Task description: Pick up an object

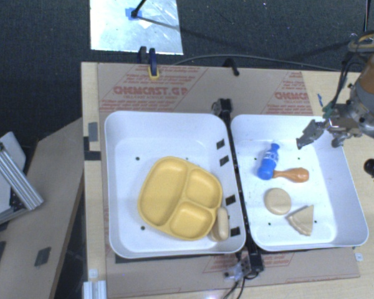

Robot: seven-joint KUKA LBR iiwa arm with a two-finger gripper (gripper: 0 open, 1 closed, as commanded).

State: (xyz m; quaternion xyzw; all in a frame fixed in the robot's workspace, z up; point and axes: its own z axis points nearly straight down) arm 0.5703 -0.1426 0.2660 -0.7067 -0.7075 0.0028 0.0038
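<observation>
In the right bin [349,185] lie a blue bottle [268,161], an orange-brown drumstick-shaped toy [291,175], a round beige disc [277,201] and a tan wedge [302,219]. My gripper [321,137] hangs over the bin's upper right part, to the right of and above the blue bottle. Its two dark fingers [306,136] are spread apart with nothing between them. The arm's grey wrist [369,101] comes in from the right edge.
The left bin [121,167] holds a yellow divided tray [179,198] with a small beige roll [221,223] beside its lower right corner. A black divider [232,167] runs between the bins. A metal frame [12,173] stands at the far left.
</observation>
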